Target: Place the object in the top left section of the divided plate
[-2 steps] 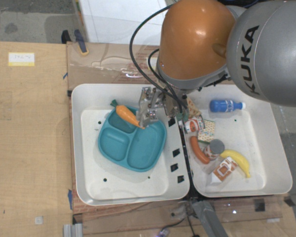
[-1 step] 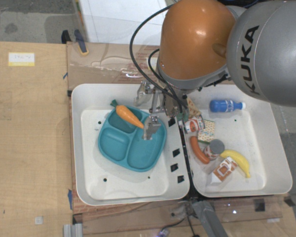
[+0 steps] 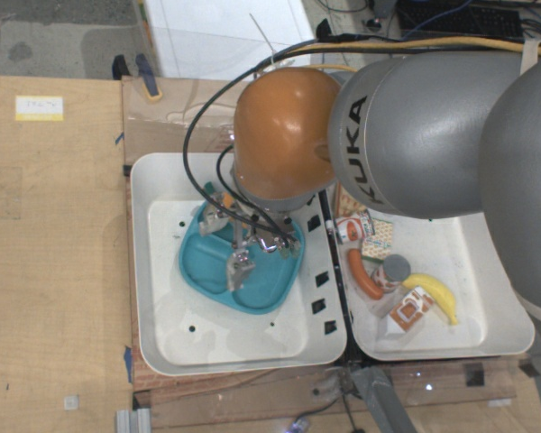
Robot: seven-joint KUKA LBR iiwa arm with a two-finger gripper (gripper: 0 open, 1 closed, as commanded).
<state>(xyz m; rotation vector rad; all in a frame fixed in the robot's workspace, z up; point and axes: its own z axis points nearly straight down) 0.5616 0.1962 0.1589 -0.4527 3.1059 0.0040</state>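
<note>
The gripper (image 3: 241, 269) hangs low over the teal divided plate (image 3: 270, 298) in the left bin (image 3: 153, 242), poised for a drop; its grip state cannot be told, nor whether it carries the object.

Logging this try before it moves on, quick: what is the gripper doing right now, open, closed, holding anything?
Gripper: over the blue divided plate in the left bin; open or closed cannot be told, and no object is visible in it.
</note>
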